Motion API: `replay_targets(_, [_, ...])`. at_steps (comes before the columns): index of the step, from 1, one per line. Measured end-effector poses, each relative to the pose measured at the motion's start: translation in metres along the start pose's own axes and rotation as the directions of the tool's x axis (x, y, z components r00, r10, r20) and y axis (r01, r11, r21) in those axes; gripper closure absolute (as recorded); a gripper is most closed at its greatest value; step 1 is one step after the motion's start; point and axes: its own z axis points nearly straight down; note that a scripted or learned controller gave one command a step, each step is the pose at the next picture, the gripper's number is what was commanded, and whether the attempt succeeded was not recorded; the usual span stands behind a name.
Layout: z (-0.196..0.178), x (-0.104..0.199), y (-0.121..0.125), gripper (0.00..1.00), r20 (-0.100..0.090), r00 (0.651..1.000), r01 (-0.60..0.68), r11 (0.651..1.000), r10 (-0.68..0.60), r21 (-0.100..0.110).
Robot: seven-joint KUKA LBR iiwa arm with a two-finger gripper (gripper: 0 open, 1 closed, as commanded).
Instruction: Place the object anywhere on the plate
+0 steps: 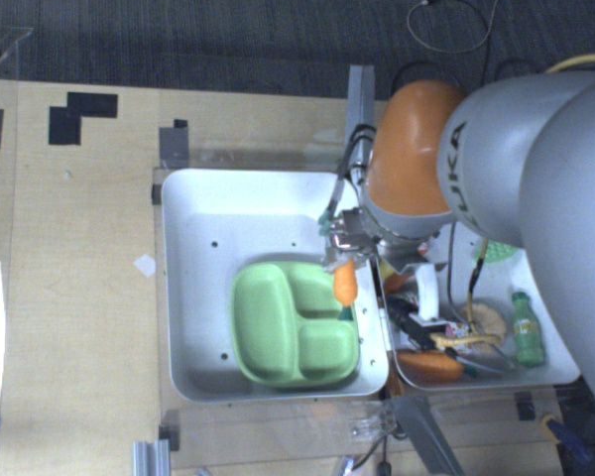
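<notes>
A light green divided plate (283,330) lies in the left white bin (193,266), toward its front right. My gripper (344,264) hangs over the plate's right rim, close to the wall between the two bins. A small orange oval object (345,284) sits between its fingertips, held just above the plate's upper right compartment. The grey arm with its orange band (412,147) covers the space above and to the right.
The right bin (560,370) holds a green bottle (522,327), a flat orange piece (431,365), a tan object (488,317) and several dark items. The divider wall (380,340) runs just right of the gripper.
</notes>
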Motion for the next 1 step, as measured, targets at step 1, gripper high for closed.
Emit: replay_targets(1, [-0.0001, -0.0005, 0.0001, 0.00, 0.000, 1.000, -0.001, 1.000, 0.001, -0.001])
